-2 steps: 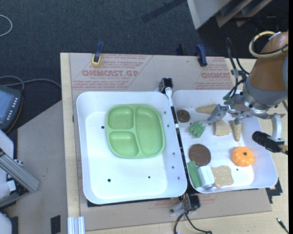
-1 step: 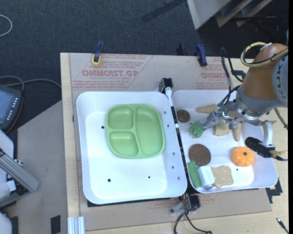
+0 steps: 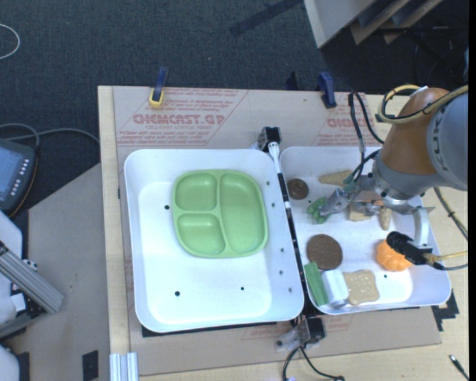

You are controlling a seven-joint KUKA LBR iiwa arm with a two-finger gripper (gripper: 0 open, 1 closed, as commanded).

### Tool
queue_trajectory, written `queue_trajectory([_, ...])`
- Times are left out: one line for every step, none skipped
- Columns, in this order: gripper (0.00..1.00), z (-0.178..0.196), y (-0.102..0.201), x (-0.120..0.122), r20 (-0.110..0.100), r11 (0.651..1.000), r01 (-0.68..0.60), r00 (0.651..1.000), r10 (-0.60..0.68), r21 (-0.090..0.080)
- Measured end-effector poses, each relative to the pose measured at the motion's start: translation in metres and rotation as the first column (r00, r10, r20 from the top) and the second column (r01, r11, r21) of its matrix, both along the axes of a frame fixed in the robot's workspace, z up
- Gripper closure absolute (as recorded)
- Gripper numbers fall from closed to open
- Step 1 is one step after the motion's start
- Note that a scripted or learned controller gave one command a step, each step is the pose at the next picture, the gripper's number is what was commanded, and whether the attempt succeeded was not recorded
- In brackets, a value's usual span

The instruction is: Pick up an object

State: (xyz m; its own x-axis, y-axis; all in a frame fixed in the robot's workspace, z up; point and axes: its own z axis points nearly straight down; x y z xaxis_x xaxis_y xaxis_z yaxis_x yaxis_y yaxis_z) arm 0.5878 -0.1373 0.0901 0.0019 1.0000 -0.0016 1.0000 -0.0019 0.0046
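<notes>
So the gripper (image 3: pixel 336 202) is hovering low in the right bin (image 3: pixel 428 294), and honestly I can't tell how it's set. A green toy (image 3: pixel 320 209) is sitting right at its tip, touching or nearly so. A brown disc (image 3: pixel 325 251) is lying just nearer, an orange piece (image 3: pixel 390 256) off right. The green tray (image 3: pixel 220 213) is sitting in the left bin (image 3: pixel 156 290).

A dark grey carpet (image 3: pixel 111 45) covers the floor around the bench (image 3: pixel 111 223), whose top is brown cardboard printed in red. Clamps, one yellow (image 3: pixel 158 88) and one blue (image 3: pixel 326 89), grip its far edge. A pale board (image 3: pixel 357 18) lies beyond the far right corner.
</notes>
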Motion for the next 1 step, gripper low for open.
queue_trajectory([1.0,0.0144,-0.0016,0.003,0.013,1.0,0.001,1.0,-0.001,-0.005])
